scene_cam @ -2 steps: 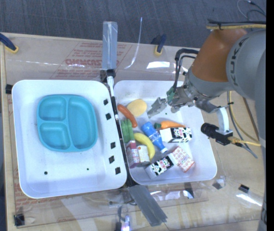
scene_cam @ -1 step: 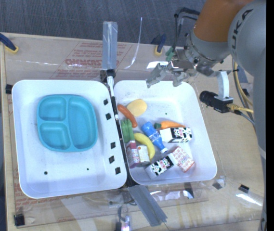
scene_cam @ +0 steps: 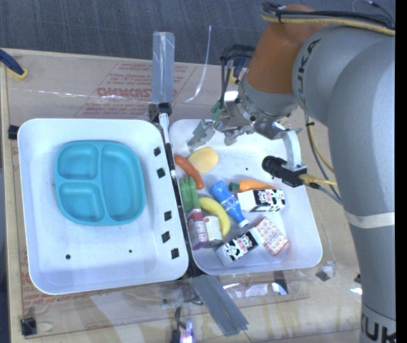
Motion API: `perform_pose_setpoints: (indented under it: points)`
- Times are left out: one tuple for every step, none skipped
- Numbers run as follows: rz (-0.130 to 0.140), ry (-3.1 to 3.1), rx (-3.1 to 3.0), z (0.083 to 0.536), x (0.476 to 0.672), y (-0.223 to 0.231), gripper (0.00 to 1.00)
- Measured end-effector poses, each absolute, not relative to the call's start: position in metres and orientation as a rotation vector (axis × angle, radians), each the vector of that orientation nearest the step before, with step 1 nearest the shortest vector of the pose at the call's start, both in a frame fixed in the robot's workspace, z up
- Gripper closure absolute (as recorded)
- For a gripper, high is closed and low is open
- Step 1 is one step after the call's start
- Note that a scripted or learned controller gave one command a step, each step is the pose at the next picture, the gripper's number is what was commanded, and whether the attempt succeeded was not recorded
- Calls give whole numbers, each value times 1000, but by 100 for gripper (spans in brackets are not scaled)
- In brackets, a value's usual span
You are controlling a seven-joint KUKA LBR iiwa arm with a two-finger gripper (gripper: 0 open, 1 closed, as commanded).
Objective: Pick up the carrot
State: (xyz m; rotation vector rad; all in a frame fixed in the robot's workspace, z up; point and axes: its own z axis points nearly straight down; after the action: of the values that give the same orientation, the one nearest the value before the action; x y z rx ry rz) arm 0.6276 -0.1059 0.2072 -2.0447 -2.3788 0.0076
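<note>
Camera view is showing us the gripper (scene_cam: 204, 128) hovering just above the yellow potato (scene_cam: 204, 158), while the carrot (scene_cam: 255, 186) is lying beyond the potato in the right bin (scene_cam: 305, 224), untouched, and we cannot tell how the fingers are set.

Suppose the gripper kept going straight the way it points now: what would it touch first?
Probably the yellow potato-like piece, lying just below the gripper in the right bin. The carrot lies further right. Depth is uncertain from one view.
</note>
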Motion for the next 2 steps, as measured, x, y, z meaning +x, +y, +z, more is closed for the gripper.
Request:
perform_pose_setpoints:
  points:
    - [4, -2631, -1710, 245, 598, -88, 0]
    - [3, -2714, -1571, 231, 592, -157, 0]
